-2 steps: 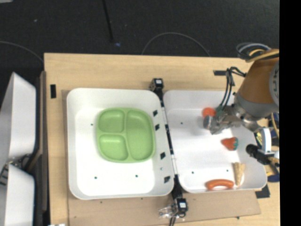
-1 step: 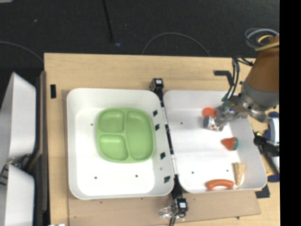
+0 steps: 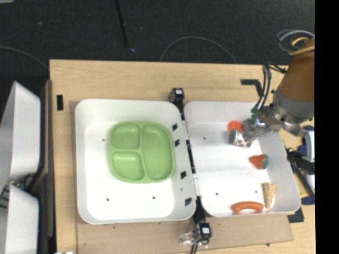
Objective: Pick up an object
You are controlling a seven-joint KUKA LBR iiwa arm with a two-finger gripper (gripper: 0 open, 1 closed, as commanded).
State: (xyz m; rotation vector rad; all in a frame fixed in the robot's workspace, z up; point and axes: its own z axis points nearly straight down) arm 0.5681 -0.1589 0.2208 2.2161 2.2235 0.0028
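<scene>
Looks like the grab step: gripper (image 3: 247,133) sits low in the right bin (image 3: 222,194), at a grey-and-orange thing (image 3: 236,133). Can't tell its grip; next comes lifting.

At center-left of the frame, a green divided plate (image 3: 142,151) lies in the left bin (image 3: 87,194). The right bin (image 3: 222,194) holds several small objects; the gripper (image 3: 244,135) hangs over its upper part, beside a small orange piece (image 3: 235,126).
</scene>
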